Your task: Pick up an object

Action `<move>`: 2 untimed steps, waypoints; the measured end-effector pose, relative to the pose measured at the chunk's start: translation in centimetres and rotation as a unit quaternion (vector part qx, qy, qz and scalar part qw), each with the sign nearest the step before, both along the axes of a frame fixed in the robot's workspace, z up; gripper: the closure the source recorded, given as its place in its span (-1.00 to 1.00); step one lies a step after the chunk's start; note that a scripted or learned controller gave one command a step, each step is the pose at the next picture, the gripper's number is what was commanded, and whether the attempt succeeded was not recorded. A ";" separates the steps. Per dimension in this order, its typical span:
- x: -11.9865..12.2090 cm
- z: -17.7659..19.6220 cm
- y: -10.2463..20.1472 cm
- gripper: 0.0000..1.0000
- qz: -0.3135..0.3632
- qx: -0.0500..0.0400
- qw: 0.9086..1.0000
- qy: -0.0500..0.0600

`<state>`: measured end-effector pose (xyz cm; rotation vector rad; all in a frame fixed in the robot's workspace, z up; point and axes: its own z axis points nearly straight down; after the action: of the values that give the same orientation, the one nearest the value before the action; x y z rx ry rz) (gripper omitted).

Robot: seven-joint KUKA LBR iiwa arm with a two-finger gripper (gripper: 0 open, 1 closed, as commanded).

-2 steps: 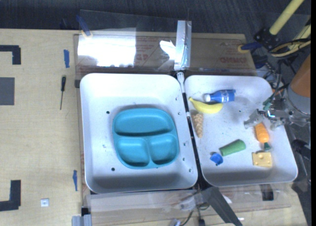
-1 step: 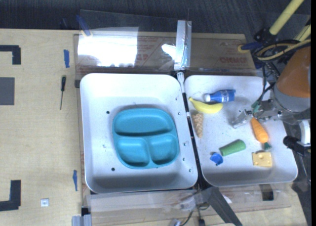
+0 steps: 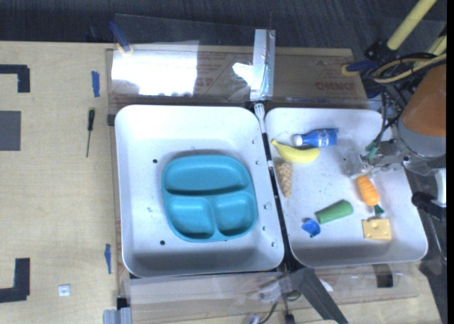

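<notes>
Arm: enters from the right edge, orange band at the right border, wrist over the right bin's far right side.
Gripper (image 3: 369, 162): low, just above the carrot's top end; state not readable from here.
Right bin (image 3: 347, 253): holds every loose item.
Carrot (image 3: 367, 191): orange with a green tip, right-centre of the bin, nearest the gripper, so the likely target. Looks like a light, rigid plastic toy, smooth, and may roll; best taken across the narrow middle.
Cucumber (image 3: 334, 211): green cylinder, centre, lying at a slant; light and round, so take it across the short axis.
Cheese wedge (image 3: 377, 229): yellow, near the front right wall; flat faces give an easy pinch, though the wall crowds it.
Blue piece (image 3: 311, 227): small, just left of the cucumber.
Banana (image 3: 296, 152): far left of the bin, touching the blue bottle (image 3: 316, 138); a crowded pair.
Tan item (image 3: 285, 176): against the divider wall, possibly a bread piece; blurry.
Left bin (image 3: 135, 195): holds a teal divided tray (image 3: 209, 196).
Room: open floor around the carrot and cucumber; the walls are tight by the cheese and the tan item.
</notes>
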<state>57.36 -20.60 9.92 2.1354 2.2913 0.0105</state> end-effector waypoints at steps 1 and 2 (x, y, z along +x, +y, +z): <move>6.4 -1.2 4.6 1.00 -0.027 0.002 1.000 0.004; 6.5 0.0 4.5 1.00 -0.027 0.000 1.000 0.002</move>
<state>63.89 -16.09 9.92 2.1982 2.2354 0.0046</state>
